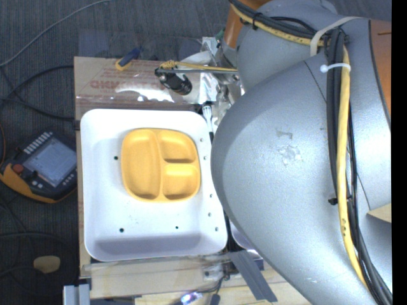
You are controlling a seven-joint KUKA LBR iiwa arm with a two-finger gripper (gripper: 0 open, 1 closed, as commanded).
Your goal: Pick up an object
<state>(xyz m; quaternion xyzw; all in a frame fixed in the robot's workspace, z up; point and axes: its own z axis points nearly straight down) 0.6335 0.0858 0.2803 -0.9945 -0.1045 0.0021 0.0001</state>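
A yellow divided plate (160, 164) lies flat in the middle of the left white bin (102, 227), with one long compartment and two smaller ones. My gripper (215, 97) is beyond the far right corner of that bin, over the bench's back edge, apart from the plate. The large grey arm (299, 170) reaches in from the right and hides nearly all of the right bin (238, 239).
A brown board (108, 81) runs along the back of the bench, and a small blue and yellow tool (128, 57) lies at its far edge. A teach pendant (43, 167) rests on the floor at the left. Cables trail across the carpet.
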